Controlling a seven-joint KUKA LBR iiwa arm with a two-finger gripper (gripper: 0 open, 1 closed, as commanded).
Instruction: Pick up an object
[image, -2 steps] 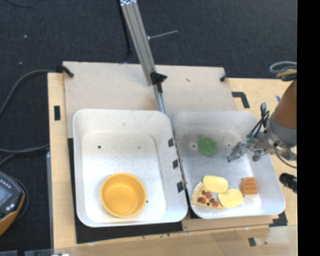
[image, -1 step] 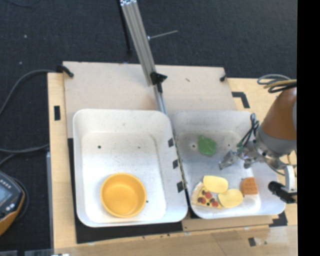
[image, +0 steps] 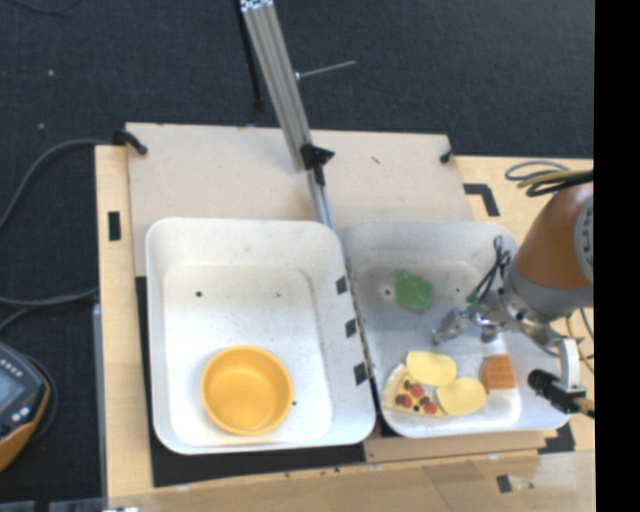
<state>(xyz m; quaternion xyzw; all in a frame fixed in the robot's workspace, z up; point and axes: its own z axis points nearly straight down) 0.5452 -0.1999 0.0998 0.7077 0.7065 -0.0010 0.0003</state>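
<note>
My gripper (image: 468, 332) hangs over the middle of the right bin (image: 365, 262), reaching in from the right below the orange wrist band. Its fingers stand open with nothing between them. A green lump (image: 413, 290) lies to its upper left, apart from it. An orange-brown block (image: 498, 373) sits just below the right finger. Two yellow pieces (image: 431, 367) (image: 461, 397) and a pizza-slice toy (image: 410, 393) lie along the bin's front, below the gripper.
The left bin (image: 170, 250) holds a yellow bowl (image: 246, 389) at its front. A slanted metal rail (image: 290, 100) runs down to the gap between the bins. Cables (image: 540, 175) lie at the far right of the bench.
</note>
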